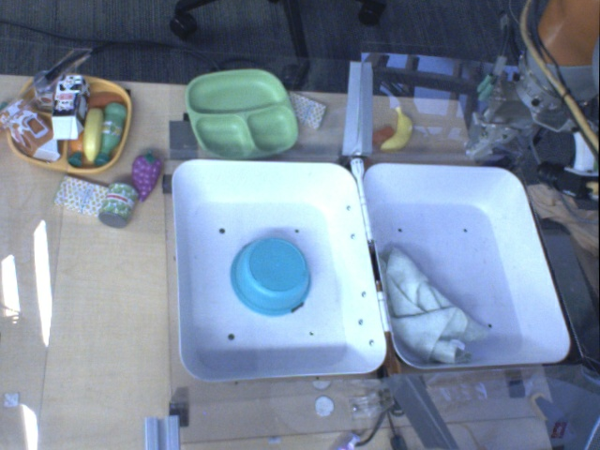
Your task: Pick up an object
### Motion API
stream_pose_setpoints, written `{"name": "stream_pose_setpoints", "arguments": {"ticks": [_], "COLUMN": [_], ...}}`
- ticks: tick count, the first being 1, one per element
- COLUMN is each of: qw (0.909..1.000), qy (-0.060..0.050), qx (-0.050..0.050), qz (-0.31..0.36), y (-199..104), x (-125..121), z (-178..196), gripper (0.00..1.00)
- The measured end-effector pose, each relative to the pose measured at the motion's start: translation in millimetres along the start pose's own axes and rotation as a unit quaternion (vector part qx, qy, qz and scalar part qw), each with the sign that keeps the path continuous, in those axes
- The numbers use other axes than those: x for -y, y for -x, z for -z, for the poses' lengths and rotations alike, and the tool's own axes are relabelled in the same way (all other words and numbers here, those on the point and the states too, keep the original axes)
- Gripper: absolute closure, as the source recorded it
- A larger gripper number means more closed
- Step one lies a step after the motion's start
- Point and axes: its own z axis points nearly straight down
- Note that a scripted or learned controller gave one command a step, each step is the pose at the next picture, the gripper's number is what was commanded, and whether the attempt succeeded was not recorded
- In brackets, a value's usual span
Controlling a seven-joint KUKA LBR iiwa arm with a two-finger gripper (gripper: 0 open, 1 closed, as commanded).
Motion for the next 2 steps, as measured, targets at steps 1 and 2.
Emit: {"name": "stream_pose_setpoints", "arguments": {"ticks": [1,2], "qw": [1.0000,0.9969], "qy": [0.002,0.000], "qx": [0.001,0.000], "qz": [0.003,-0.079], "y": [-1,25], "x": [-1,-2], "z": [11,-25], "gripper": [1.00,1.00]}}
